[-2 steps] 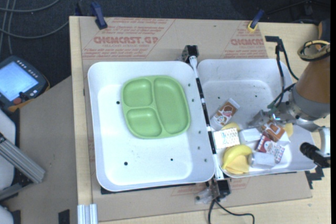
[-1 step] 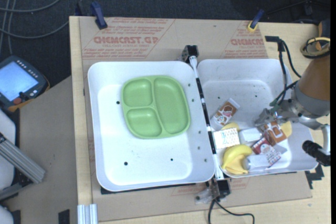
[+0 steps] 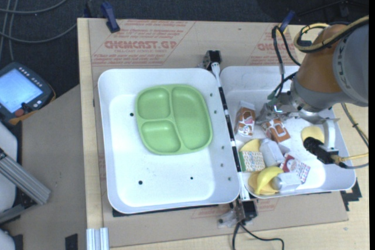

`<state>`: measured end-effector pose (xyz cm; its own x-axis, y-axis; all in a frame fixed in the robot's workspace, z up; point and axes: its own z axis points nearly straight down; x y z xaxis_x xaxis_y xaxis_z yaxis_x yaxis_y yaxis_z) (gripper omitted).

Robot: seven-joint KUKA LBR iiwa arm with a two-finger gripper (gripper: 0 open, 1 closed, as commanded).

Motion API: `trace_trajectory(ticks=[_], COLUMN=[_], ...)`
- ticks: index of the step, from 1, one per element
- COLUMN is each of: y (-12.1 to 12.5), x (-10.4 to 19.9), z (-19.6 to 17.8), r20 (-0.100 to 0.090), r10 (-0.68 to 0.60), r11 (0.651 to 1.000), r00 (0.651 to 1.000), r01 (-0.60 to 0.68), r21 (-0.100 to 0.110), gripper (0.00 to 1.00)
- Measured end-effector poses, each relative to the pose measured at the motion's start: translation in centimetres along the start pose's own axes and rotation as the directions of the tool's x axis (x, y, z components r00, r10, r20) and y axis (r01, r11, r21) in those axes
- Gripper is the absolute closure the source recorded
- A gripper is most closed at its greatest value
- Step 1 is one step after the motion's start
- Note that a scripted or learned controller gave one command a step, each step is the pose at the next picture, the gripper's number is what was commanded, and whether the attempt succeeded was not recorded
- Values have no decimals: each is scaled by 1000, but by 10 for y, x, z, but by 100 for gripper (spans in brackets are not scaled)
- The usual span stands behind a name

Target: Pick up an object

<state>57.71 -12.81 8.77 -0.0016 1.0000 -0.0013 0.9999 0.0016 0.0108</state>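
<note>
The right bin (image 3: 252, 76) holds a heap of small objects: a brown and white packet (image 3: 245, 122), an orange-brown packet (image 3: 277, 130), a clear plastic bottle (image 3: 272, 152), a checkered yellow snack (image 3: 253, 160), a yellow banana (image 3: 265, 180), a red and white packet (image 3: 297, 170) and a yellow piece (image 3: 312, 133). My gripper (image 3: 276, 109) hangs low over the heap's upper part, just above the orange-brown packet, under the grey and orange wrist. Nothing shows between its fingers.
The left bin (image 3: 117, 126) carries a green divided plate (image 3: 174, 119). A black divider with clamps (image 3: 225, 120) runs between the bins. Cables loop over the arm at the upper right. A handheld screen (image 3: 20, 91) lies off the bench to the left.
</note>
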Motion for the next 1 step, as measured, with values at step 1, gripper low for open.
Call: trace_trajectory(ticks=[1], y=[-6], x=[74], z=[-98], r20=[-2], r10=[0], r11=[1000], r00=[1000], r01=[0], r21=[9], gripper=[100])
